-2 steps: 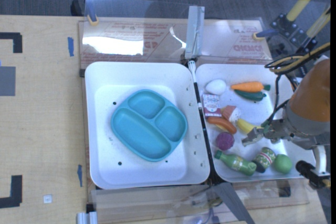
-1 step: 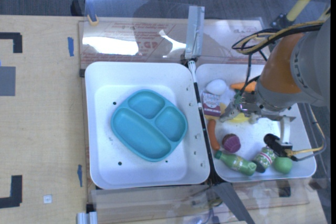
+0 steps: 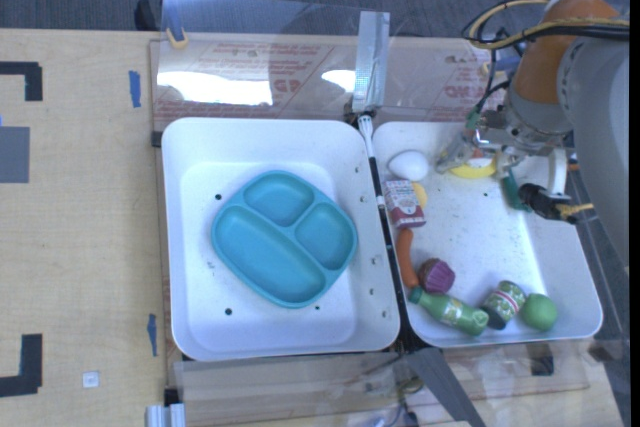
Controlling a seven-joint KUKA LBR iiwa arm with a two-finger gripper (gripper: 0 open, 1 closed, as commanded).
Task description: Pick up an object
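Below, pale wooden bench [image 3: 70, 245] bearing two white bins [image 3: 190, 315].

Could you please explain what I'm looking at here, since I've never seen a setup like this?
One camera above the bench looks down at a slant on two shallow white bins. The grey arm with an orange band enters from the right; its gripper hangs over the right bin. The left bin holds a blue divided plate. The right bin holds toy groceries: a white egg, something yellow, a carrot, a green bottle and a green ball. I cannot see anything gripped.
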